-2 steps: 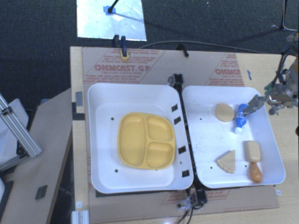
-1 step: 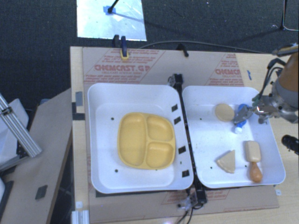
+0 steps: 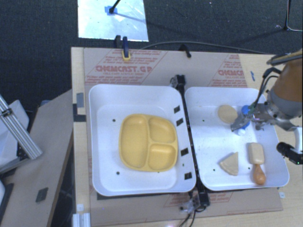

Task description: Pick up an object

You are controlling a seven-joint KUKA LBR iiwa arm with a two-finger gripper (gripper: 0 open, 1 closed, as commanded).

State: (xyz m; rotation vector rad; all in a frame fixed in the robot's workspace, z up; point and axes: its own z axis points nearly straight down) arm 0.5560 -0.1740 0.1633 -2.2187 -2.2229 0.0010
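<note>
In the right bin (image 3: 208,141) lie a round tan cookie-like disc (image 3: 227,113), a tan wedge-shaped slice (image 3: 230,164), and a pale bar with an orange-brown end (image 3: 257,161). My gripper (image 3: 240,125) reaches in from the right and hangs low in the bin, just right of and below the round disc. Its grey fingers with a blue part point down-left toward the bin floor. I see nothing between them.
The left bin (image 3: 106,103) holds a yellow divided plate (image 3: 147,142). A black divider with clips (image 3: 184,126) runs between the bins. The arm's orange band (image 3: 291,82) sits over the right bin's far right rim.
</note>
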